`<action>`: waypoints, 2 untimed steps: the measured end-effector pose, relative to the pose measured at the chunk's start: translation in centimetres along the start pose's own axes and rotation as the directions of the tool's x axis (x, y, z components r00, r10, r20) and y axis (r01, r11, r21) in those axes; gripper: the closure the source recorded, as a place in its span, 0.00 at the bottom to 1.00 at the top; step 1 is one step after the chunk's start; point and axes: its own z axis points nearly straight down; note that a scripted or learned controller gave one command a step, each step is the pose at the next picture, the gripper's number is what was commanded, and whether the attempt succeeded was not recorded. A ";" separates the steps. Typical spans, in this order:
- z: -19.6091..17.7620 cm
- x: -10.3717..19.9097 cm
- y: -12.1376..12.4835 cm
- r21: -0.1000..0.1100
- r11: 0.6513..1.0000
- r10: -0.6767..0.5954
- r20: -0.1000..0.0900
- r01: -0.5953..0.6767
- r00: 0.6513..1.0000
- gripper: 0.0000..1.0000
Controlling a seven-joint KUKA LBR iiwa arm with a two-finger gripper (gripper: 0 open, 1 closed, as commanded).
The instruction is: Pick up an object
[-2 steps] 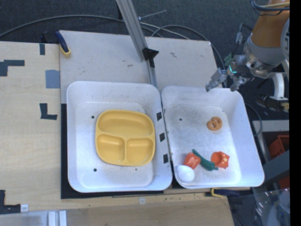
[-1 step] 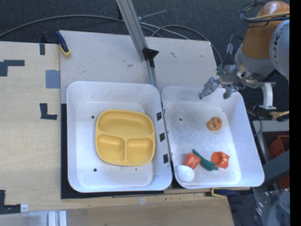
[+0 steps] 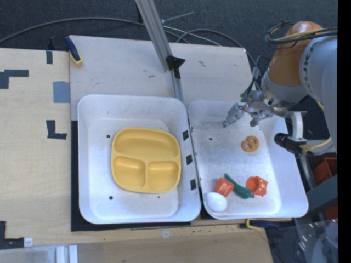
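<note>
Dark carpet floor (image 3: 230,4) w/ cables, pale wood bench (image 3: 27,163), grey metal post (image 3: 153,23).

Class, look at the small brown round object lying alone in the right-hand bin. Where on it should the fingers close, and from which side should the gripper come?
Probably straight down from above, closing across the middle of the brown round object. It looks small, low and roughly round, so no side is clearly better, and bare floor of the right bin surrounds it, leaving room for the fingers. The gripper hangs just above it in the camera view.

even bright light, soft shadows, slightly grainy
</note>
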 end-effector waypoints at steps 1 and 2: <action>6.2 0.3 -0.9 0.000 1.000 0.000 0.000 0.000 1.000 0.00; 4.8 0.4 -0.7 -0.004 1.000 -0.002 0.000 0.002 1.000 1.00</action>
